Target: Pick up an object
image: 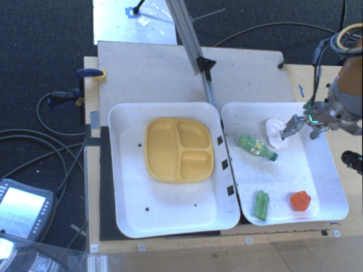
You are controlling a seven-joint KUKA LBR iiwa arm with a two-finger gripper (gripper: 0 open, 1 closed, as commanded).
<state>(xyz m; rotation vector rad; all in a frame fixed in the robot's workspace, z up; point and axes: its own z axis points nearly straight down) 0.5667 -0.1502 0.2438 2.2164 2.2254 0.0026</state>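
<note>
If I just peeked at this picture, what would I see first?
Probably the big yellow tray with its compartments, sitting in the middle of the left bin. Next, the bright little things in the right bin: a green bottle lying on its side, a red object near the front corner, and a green piece beside it. The end effector hangs over something white at the back.

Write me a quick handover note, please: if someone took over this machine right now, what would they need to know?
Tool: over the right bin, at its upper part, beside the white crumpled object; nothing visibly held.
Right bin also holds the green bottle, green block and red object.
Left bin holds the yellow divided tray.
Done: nothing lifted yet.
Left: grasp and lift one object; the white one is nearest.
</note>
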